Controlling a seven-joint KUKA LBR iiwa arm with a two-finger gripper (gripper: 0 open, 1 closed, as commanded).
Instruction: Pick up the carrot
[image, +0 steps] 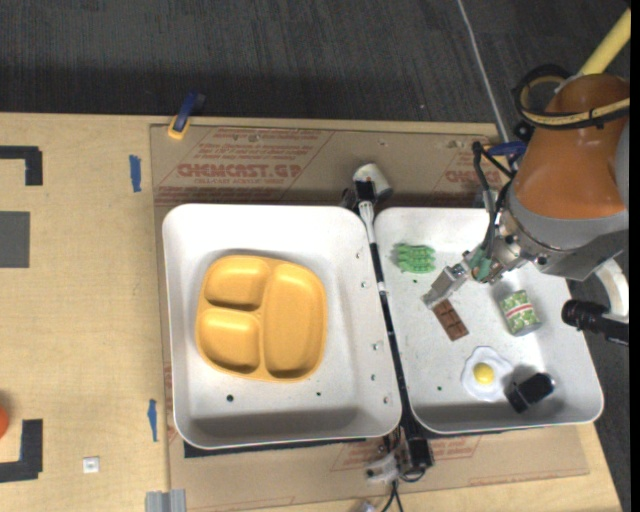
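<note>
My gripper (441, 289) hangs over the right bin (570, 410), near its middle left. It reaches down and to the left from the grey and orange arm (570, 170). Its tip is just above the upper end of a small brown chocolate bar (452, 320). A green leafy piece (414, 258) lies up and to the left of the tip. Nothing orange and carrot-shaped lies among the things in the right bin; the arm covers the bin's upper right part.
The right bin also holds a green can (519, 311), a fried egg (484, 374) and a black block (529, 390). The left bin (185, 330) holds a yellow divided plate (264, 316). A small orange thing (3, 422) sits at the bench's far left edge.
</note>
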